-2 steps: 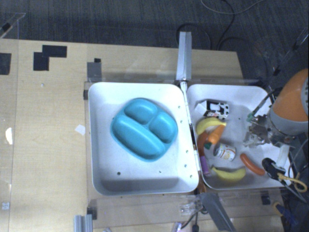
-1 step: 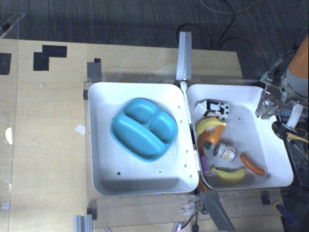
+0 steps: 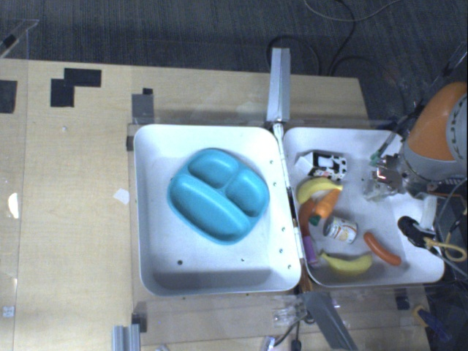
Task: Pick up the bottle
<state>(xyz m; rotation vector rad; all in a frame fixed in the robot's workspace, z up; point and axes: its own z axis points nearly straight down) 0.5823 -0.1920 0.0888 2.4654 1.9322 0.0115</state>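
The bottle lies on its side on the floor of the right bin, toward the bin's near-middle. It is small and pale with a printed label. Just left of it a carrot slants from upper right to lower left, its lower end close to the bottle's left end. Above the carrot a banana curves along the bin's left part, touching or overlapping the carrot. Below the bottle a second banana lies along the near wall, and a purple thing stands along the left wall beside it. To the bottle's right, a little apart, lies a red sausage. A black-and-white item sits near the far left of the same bin.

The hand is over the right part of this bin, up and to the right of the bottle and well apart from it. It looks blurred and pale; whether it is apart or together cannot be told, and nothing can be made out in it. The arm, grey with an orange band, comes in from the right edge.

The left bin holds a blue divided plate, lying near its middle. Both bins rest on the wooden tabletop.
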